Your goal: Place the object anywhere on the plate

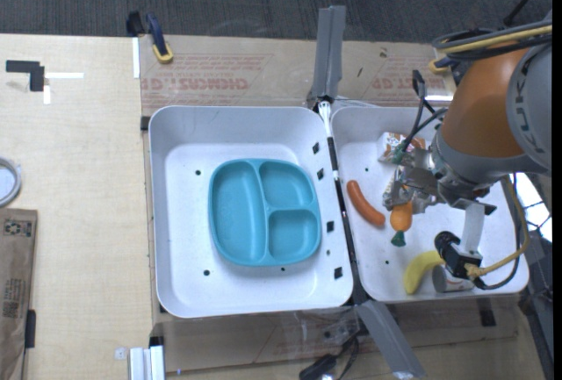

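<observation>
Lying in right bin (369, 277): glossy orange-red sausage (365, 203).

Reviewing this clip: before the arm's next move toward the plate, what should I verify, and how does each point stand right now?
1. Blue three-compartment plastic plate lies flat in the left white bin: ok.
2. Plate compartments free to receive something: ok.
3. Gripper is over the right white bin, near the small orange carrot-like toy: ok.
4. Toy held between the fingers: cannot tell.
5. Red sausage-shaped toy and yellow banana toy lie apart from the gripper: ok.
</observation>
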`<state>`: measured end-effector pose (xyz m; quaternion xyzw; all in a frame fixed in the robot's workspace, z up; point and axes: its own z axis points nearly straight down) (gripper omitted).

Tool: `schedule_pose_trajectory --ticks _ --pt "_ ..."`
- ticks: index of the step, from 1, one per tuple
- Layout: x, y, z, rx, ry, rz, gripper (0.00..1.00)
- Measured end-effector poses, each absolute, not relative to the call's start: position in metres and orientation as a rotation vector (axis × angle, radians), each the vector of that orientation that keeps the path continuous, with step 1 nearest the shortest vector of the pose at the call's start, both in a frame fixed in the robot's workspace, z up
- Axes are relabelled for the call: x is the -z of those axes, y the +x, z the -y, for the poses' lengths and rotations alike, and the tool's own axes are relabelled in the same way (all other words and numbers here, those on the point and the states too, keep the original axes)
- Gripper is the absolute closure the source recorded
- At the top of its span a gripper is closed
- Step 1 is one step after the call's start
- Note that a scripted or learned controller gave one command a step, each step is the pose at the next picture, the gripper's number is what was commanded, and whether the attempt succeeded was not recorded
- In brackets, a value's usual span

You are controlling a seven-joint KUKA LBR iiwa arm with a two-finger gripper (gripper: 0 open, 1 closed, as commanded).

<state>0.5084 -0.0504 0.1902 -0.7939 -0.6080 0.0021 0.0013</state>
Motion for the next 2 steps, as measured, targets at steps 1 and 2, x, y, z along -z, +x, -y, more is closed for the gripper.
schedule_pose_trajectory --ticks 1,2 --pt "-0.211 0.541 -0.021 -0.005 -2.173 2.268 1.0" --pt "-0.19 0.564 -0.092 -0.007 -2.114 2.322 1.0"
